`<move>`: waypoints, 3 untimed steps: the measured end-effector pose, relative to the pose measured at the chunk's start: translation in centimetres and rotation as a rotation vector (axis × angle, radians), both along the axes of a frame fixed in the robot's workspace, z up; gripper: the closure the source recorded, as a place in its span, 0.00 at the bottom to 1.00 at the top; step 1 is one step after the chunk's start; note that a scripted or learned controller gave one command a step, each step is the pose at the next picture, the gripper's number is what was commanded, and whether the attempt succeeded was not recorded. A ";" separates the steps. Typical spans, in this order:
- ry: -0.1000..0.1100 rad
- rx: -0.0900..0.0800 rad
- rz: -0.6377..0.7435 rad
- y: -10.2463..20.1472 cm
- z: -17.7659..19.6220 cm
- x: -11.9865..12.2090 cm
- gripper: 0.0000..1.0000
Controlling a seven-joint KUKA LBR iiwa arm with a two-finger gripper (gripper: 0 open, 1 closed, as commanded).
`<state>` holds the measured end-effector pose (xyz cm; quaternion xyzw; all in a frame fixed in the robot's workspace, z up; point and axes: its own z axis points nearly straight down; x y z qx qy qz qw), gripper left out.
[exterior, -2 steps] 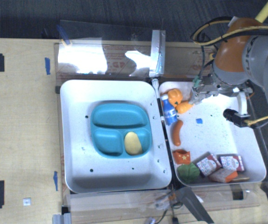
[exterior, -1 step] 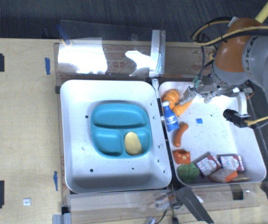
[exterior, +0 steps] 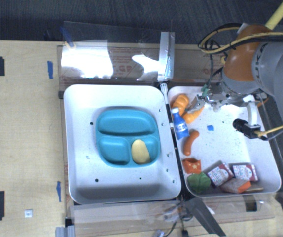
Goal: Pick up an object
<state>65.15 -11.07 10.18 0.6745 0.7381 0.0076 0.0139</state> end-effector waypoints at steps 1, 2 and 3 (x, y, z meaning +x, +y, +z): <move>-0.006 0.003 0.000 0.2 0.9 0.2 1.00; -0.011 -0.007 -0.008 -0.6 1.2 0.3 0.00; 0.024 0.005 0.032 -2.4 8.4 1.7 0.00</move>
